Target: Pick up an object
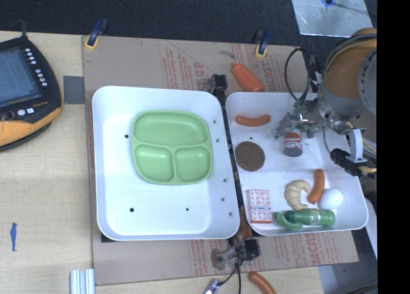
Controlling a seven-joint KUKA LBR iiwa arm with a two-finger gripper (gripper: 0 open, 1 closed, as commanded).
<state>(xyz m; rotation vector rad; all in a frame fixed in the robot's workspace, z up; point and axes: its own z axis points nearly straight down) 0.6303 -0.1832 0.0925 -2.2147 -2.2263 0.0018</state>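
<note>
My gripper [297, 125] hangs over the upper middle of the right bin [359, 222], directly above a small grey can with a red label [293, 145]. The can stands upright on the bin floor, and its top is partly hidden by the gripper. Around it lie a reddish sausage [252, 120], a round brown cookie [249, 156], a pale croissant [296, 193], a small orange hot dog [316, 186], a white egg [330, 198], a green bottle on its side [306, 218] and a red-and-white packet [258, 204].
The left bin [112, 216] holds a green divided plate [172, 146]. An orange carrot [246, 78] lies outside behind the bins, and another sausage [262, 281] sits on the bench in front. A teach pendant [22, 91] rests at far left.
</note>
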